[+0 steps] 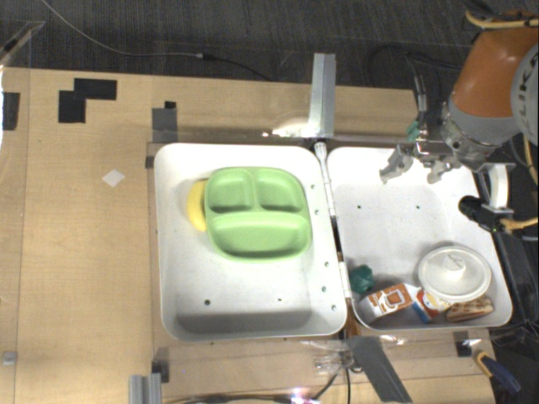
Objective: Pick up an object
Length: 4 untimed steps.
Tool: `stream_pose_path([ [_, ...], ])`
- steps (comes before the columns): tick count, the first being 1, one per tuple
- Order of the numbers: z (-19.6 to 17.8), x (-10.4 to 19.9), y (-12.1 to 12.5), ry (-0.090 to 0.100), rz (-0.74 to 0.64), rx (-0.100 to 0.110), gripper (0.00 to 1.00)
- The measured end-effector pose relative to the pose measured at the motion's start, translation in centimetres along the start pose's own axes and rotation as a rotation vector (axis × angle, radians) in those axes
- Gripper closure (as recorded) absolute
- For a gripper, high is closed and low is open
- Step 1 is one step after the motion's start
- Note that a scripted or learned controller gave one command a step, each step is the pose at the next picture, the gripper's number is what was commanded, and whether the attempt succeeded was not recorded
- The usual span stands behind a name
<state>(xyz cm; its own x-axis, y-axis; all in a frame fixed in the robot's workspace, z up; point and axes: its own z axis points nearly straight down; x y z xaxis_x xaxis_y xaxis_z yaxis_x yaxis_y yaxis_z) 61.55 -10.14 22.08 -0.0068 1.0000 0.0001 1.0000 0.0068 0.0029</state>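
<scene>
My gripper (pixel 417 168) hangs over the back of the right bin (pixel 396 225), its two fingers spread apart with nothing between them. Well below it, at the bin's front, lie a white round lidded cup (pixel 455 273), an orange and white carton (pixel 392 300), a small dark green thing (pixel 362 278) and a brown packet (pixel 469 311). In the left bin (pixel 177 259) a green divided plate (pixel 256 211) rests partly over a yellow object (pixel 195 206).
A metal post (pixel 323 95) stands behind the seam between the bins. Bare white floor lies in the middle of the right bin (pixel 396 225) and at the front of the left bin. Black marks sit on the wooden bench at the far left.
</scene>
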Motion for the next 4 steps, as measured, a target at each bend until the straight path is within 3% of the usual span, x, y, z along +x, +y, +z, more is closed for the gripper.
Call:
stream_pose_path([
  [1, 13.3, 0.0, -4.3, 0.000, 0.215, -0.007, 0.00],
  [2, 11.6, -2.1, -0.1, -0.001, -0.271, -0.005, 0.00],
  [3, 10.3, -2.0, 0.2, -0.003, -0.272, -0.012, 1.00],
  [4, 9.8, 0.8, -1.6, 0.000, -0.182, -0.002, 1.00],
])
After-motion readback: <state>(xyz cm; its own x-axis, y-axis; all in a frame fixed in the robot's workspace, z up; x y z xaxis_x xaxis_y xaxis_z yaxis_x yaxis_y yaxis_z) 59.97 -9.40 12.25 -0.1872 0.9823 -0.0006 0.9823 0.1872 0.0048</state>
